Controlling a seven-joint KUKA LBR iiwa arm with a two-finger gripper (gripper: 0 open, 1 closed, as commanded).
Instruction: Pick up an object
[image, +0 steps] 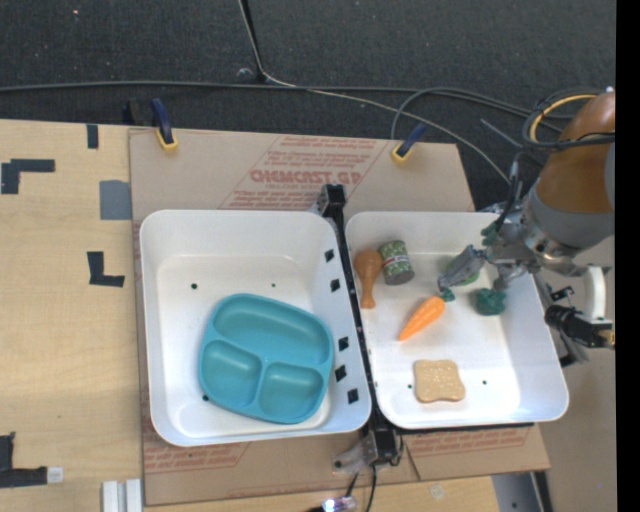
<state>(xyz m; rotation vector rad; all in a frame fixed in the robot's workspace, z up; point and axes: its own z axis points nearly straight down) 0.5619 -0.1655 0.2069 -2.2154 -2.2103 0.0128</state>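
The right bin (520, 400) holds several toy foods: an orange carrot (422, 317), a tan bread slice (438, 381), a brown drumstick (368, 272), a green can (396, 262) and a small dark-green piece (490, 300). My gripper (481, 280) hangs over the bin's upper right part, open, with its fingers spread. One fingertip (458, 270) points toward the carrot's leafy end. The dark-green piece lies just below the gripper, near the bin's right wall. Nothing is between the fingers.
The left bin (170, 250) holds a blue divided plate (266, 357). A black divider strip (345, 300) runs between the bins. Cables (450, 100) trail across the dark surface behind the bench. Clamps (163, 128) pin the cardboard under the bins.
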